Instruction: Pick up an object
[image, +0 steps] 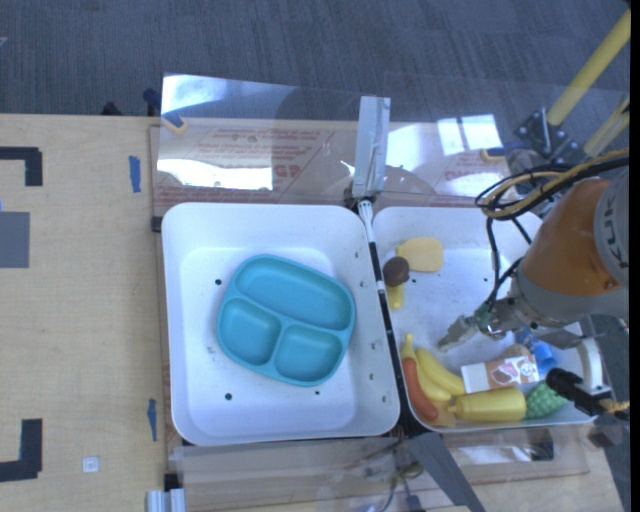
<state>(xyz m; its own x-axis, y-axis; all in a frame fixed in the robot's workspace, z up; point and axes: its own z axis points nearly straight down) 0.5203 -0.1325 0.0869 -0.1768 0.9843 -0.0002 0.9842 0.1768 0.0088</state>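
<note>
My gripper (468, 329) hangs low over the middle of the right bin (455, 290), on bare floor, with nothing visibly in it. Just below it lie a banana (437, 370), a red-orange sausage-shaped toy (418, 390), a yellow squeeze bottle (490, 405) and a small printed carton (505, 372). A green knobbly toy (543, 400) and a small blue item (543, 355) sit at the bin's lower right. Up and to the left are a yellow block (421, 254) and a brown ball (396, 269).
The left bin (190, 260) holds a blue divided plate (287, 318). A divider ridge (376, 290) separates the two bins. The arm's orange band (570, 250) and black cables (520, 195) hang over the right bin's right side. A clear panel (260, 150) stands behind the bins.
</note>
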